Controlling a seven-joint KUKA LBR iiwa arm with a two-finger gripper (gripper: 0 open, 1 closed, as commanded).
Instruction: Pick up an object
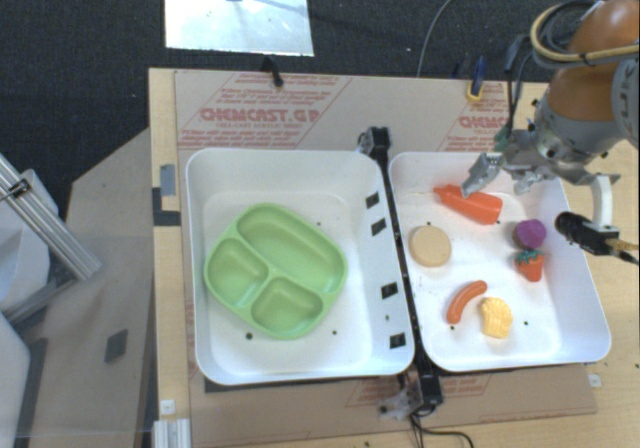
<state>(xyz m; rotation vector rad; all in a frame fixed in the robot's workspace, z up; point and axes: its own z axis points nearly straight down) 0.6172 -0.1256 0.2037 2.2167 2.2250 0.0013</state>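
Observation:
My gripper (505, 177) hangs over the back of the right bin (575, 336), its fingers spread open with nothing between them. Its left fingertip sits just above the far end of an orange carrot (469, 204), which lies flat on the bin floor. Also in this bin are a round beige cookie (431, 245), a purple plum-like piece (530, 233), a small red-orange piece with a green top (530, 267), a reddish sausage (465, 301) and a yellow corn piece (494, 317).
The left bin (215, 186) holds a green divided plate (275, 269). A black divider with clips (392, 236) runs between the bins. A black fitting (590, 233) juts from the arm over the right bin's right wall.

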